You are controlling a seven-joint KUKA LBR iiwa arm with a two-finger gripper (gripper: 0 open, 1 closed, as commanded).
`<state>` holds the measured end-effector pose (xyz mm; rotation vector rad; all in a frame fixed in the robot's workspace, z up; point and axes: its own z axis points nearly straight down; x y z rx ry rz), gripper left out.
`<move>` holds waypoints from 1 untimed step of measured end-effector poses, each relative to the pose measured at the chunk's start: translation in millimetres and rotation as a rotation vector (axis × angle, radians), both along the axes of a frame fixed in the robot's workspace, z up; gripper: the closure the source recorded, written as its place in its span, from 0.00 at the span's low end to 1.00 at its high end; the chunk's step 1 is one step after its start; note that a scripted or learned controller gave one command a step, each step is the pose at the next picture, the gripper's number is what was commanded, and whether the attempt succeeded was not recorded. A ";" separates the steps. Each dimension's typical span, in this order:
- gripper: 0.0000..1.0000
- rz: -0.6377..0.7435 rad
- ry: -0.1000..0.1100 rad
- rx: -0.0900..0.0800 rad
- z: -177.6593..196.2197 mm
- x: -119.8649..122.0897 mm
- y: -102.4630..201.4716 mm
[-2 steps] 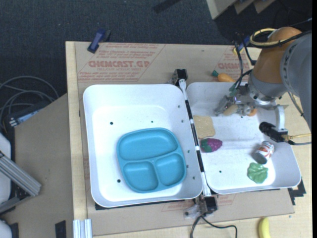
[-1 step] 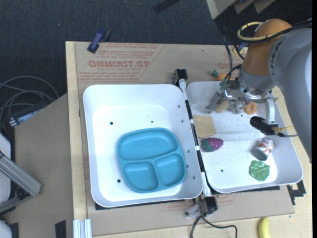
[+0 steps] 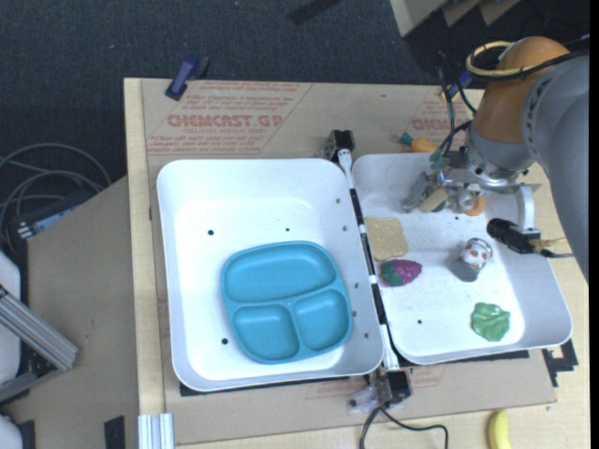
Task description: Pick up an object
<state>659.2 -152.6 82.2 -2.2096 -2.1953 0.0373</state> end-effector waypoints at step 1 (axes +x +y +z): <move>0.00 0.006 -0.034 -0.002 2.2 -60.5 -20.9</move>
